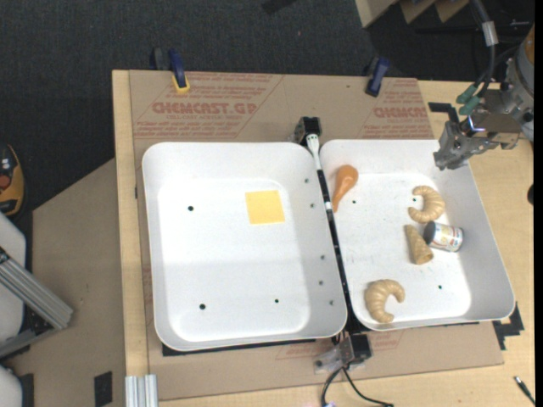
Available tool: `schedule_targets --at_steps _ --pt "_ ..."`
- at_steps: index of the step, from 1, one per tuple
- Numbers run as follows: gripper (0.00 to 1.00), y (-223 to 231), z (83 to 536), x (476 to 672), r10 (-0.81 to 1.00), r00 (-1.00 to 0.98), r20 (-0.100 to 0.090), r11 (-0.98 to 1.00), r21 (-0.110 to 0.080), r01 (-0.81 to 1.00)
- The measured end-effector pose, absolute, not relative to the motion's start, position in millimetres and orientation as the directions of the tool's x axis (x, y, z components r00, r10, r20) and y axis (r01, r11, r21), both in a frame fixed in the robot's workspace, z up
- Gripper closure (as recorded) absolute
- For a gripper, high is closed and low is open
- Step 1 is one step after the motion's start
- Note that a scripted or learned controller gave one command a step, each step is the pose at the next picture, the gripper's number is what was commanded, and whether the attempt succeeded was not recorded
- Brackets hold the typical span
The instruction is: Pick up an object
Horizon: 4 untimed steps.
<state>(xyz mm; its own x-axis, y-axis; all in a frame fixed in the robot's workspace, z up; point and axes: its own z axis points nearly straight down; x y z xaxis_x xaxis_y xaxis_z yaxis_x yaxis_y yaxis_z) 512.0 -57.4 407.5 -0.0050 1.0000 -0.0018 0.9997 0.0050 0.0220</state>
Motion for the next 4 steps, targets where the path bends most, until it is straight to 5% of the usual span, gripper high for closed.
schedule_targets --at_steps 1,2,3,4 --pt "1.0 -62 371 477.8 1.0 0.002 0.001 -0.002 -0.004 1.0" --pt "1.0 112 317 509.9 1.0 -0.017 0.004 0.017 -0.006 1.0" --pt "1.0 147 447 494.4 1.0 -0.007 0.006 0.007 0.015 1.0" --pt "1.0 145 449 494.8 1.0 -0.003 0.0 0.003 0.003 1.0"
